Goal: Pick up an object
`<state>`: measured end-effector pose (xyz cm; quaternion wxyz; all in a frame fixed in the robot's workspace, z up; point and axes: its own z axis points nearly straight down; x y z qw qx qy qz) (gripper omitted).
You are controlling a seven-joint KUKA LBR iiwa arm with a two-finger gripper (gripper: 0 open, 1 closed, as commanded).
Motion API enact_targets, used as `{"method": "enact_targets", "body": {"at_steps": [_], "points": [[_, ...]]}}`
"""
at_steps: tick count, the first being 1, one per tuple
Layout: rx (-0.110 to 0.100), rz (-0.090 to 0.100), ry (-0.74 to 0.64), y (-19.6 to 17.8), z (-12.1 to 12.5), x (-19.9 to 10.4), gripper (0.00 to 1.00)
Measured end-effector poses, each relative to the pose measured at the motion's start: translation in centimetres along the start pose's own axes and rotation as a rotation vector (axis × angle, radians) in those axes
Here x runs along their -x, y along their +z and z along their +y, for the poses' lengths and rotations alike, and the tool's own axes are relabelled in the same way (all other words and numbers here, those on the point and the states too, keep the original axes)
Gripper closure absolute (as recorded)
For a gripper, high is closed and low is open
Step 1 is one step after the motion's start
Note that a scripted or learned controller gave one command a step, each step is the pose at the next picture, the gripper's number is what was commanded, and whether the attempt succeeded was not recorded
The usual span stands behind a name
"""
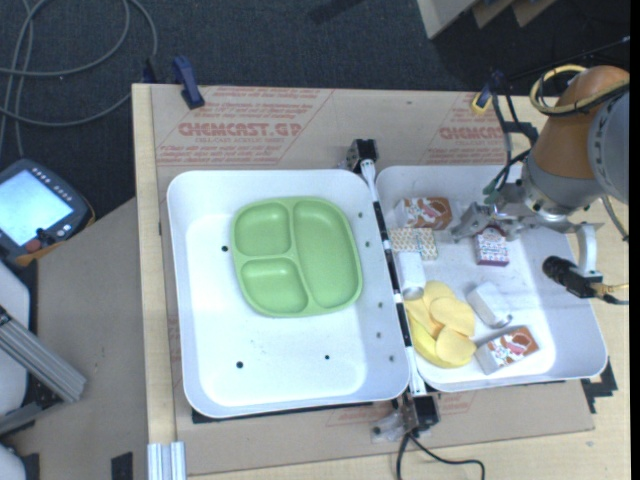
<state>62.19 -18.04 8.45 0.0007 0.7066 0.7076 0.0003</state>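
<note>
The gripper (pixel 492 226) hangs low in the right bin (pixel 572 364), its metal fingers just over a small red-and-white packet (pixel 493 250); whether they are apart or closed I cannot tell. Near the packet lie a printed sachet (pixel 425 211), a checked wrapper (pixel 413 242), glossy yellow plastic fruit slices (pixel 446 330), a grey block (pixel 485 304) and another red-and-white packet (pixel 512 347). Well left of it, the left bin (pixel 195 298) holds a smooth green three-compartment tray (pixel 296 255).
</note>
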Motion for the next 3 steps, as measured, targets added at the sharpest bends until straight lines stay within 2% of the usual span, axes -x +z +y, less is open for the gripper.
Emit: {"method": "enact_targets", "body": {"at_steps": [1, 2, 3], "points": [[0.003, -0.001, -0.001, -1.0, 0.1, 0.0, 1.0], [-0.003, 0.002, 0.001, 0.0, 0.7, -6.0, 1.0], [-0.002, 0.002, 0.0, -10.1, -5.4, -13.4, 1.0]]}}
